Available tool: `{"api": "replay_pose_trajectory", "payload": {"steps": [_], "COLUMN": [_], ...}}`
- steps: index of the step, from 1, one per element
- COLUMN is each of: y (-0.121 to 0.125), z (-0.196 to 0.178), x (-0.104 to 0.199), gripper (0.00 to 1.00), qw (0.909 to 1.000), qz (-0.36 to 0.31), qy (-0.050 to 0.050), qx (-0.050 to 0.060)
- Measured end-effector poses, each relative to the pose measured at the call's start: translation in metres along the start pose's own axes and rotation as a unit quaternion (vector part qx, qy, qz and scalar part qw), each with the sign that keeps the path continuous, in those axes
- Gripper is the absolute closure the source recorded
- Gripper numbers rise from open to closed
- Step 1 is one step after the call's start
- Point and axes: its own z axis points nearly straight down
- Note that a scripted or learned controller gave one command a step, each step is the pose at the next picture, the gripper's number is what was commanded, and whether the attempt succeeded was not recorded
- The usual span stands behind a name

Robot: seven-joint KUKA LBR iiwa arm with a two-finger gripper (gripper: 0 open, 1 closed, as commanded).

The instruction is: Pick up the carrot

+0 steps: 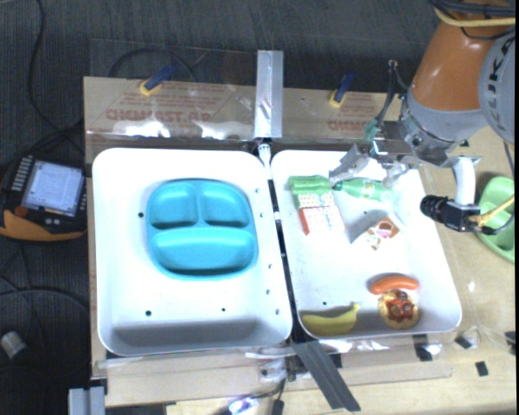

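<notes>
The carrot (394, 283), a short orange piece, lies in the front right part of the right bin (432, 258), just behind a red fruit (399, 309). My gripper (367, 170) hangs over the back of that bin, well behind the carrot, and is open with its fingers spread. A green item (363, 188) lies just under the fingertips; nothing sits between the fingers.
In the right bin there are also a green and red-white box (315, 204), a small printed packet (381, 232) and a banana (332, 319) at the front wall. The left bin (121, 266) holds a blue divided plate (200, 227).
</notes>
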Motion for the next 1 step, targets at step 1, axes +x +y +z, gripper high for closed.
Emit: {"api": "replay_pose_trajectory", "payload": {"steps": [1], "y": [-0.0651], "z": [0.1352], "x": [-0.0446], "gripper": [0.00], "qw": [0.9968], "qz": [0.080], "qy": [0.001], "qx": [0.001]}}
